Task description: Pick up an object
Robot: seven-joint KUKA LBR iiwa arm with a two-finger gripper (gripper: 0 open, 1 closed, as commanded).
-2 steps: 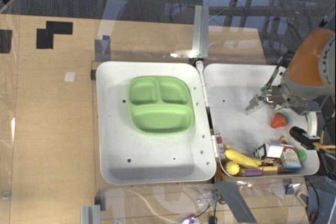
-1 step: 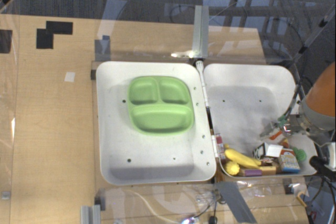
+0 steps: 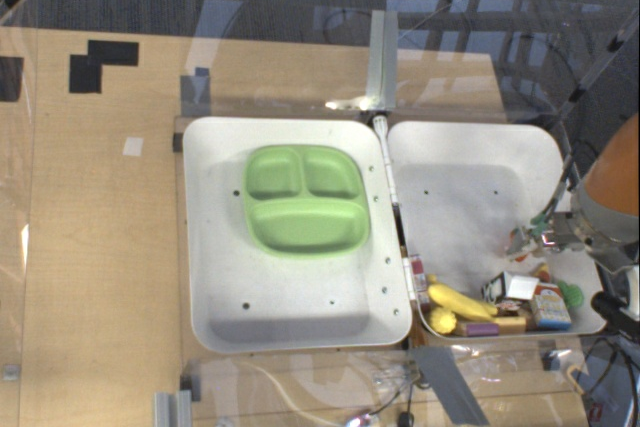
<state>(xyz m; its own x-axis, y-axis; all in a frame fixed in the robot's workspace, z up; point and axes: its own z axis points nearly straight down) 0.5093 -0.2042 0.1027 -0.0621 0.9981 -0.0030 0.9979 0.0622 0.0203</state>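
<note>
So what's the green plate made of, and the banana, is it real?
The green plate looks like plastic: one even colour, smooth, with soft moulded rims around its three sections. The banana is smooth, uniformly yellow and slightly shiny, so probably a plastic toy, though I can't be sure from here.

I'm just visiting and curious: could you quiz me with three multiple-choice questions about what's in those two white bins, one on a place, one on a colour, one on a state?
1. Where is the divided plate?
A. left bin
B. right bin
C. on the bench outside the bins

2. What colour is that plate?
A. red
B. green
C. blue

3. How do the small items in the right bin lie?
A. spread evenly
B. stacked at the far wall
C. heaped in the near corner

Answers: 1 A, it sits mid-floor in the left bin. 2 B, light green throughout. 3 C, the banana and the rest crowd the near edge.
</note>
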